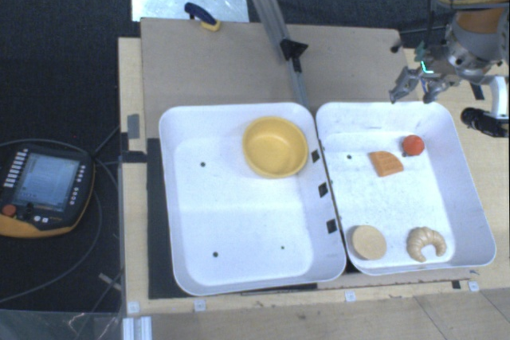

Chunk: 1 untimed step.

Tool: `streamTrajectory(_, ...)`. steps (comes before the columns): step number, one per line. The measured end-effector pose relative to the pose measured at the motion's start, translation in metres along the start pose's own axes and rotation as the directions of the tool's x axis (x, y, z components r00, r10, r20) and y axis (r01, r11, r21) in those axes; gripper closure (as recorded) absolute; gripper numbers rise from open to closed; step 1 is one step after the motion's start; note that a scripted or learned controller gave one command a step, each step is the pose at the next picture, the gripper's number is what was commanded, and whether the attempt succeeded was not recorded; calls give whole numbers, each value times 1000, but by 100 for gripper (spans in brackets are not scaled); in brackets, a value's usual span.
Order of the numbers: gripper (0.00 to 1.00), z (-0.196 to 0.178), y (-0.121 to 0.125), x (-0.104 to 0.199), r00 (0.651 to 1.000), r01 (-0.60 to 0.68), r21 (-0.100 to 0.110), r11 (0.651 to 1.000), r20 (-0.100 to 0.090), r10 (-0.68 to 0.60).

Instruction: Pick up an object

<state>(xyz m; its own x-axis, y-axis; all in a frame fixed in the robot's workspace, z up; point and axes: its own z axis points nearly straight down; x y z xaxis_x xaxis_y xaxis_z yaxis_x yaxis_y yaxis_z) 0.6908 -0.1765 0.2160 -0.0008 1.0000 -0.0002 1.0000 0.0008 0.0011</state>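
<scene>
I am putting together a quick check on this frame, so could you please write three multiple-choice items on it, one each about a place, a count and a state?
1. Where is the yellow bowl?
A. In the left bin, near its far edge
B. In the right bin
C. On the bench outside the bins

2. How many items lie in the right bin?
A. Two
B. Four
C. Six

3. Where is the claw relative to the items?
A. Clamped on the croissant
B. Above the right bin's far rim, apart from all items
C. Resting inside the bowl

Answers:
1 A, the bowl sits in the left bin.
2 B, the red ball, orange wedge, round biscuit and croissant.
3 B, nothing sits beneath or between it.
</scene>
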Motion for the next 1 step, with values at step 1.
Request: streamTrajectory(1, 0, 0, 0, 0, 1000, 0, 0, 1000, 0, 0)
